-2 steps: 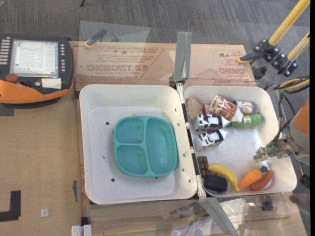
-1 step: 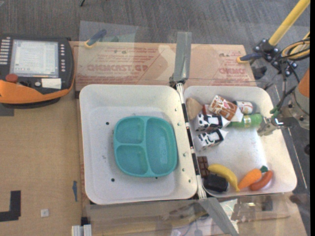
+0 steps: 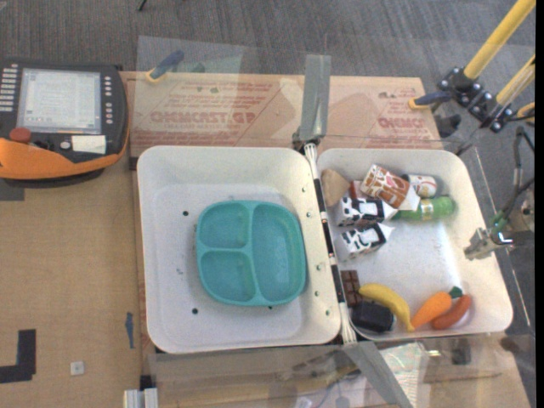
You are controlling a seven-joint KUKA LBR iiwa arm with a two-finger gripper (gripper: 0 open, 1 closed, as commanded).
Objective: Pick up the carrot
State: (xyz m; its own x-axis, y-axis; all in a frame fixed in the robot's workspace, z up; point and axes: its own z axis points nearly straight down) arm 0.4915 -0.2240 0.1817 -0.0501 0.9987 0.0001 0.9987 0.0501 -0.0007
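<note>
The carrot point(image 3: 432, 308) is orange with a small green top. It lies tilted in the near right corner of the right bin point(image 3: 442, 253). A reddish sausage-shaped item point(image 3: 456, 314) presses against its right side. A yellow banana point(image 3: 388, 299) curves just to its left, with its tip close to the carrot's thin end.
The right bin also holds a black block point(image 3: 372, 316), a chocolate bar point(image 3: 348, 284), two cow-patterned cartons point(image 3: 362, 224), a snack box point(image 3: 386, 185) and a green bottle point(image 3: 430, 209). A teal divided plate point(image 3: 252, 252) lies in the left bin point(image 3: 161, 228). A small metal clamp point(image 3: 490, 240) sits at the right bin's rim.
</note>
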